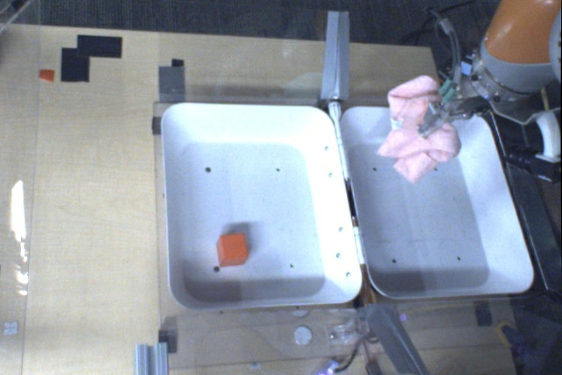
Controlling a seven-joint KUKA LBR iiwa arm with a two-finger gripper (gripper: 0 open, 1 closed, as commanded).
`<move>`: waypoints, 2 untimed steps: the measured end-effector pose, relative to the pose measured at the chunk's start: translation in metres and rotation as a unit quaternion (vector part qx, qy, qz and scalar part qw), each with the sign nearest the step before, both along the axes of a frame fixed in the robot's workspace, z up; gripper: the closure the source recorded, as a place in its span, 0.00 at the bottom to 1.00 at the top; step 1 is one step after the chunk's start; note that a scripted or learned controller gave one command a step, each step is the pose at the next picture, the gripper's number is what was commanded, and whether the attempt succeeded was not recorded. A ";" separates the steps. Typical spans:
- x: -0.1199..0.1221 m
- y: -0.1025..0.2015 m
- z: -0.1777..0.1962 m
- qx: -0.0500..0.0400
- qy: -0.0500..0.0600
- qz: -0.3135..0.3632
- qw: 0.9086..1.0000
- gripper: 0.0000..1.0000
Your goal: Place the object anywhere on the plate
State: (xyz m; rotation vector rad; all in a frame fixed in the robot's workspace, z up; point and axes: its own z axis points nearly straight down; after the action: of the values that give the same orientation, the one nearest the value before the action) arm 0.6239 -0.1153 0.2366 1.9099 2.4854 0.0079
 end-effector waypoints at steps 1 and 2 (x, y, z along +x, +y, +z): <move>0.002 0.001 -0.011 0.000 0.001 0.002 1.000 1.00; 0.000 0.043 -0.011 -0.001 0.001 0.203 0.979 1.00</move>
State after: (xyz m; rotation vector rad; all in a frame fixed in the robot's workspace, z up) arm 0.6243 -0.0720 0.2260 1.3659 2.8219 0.0048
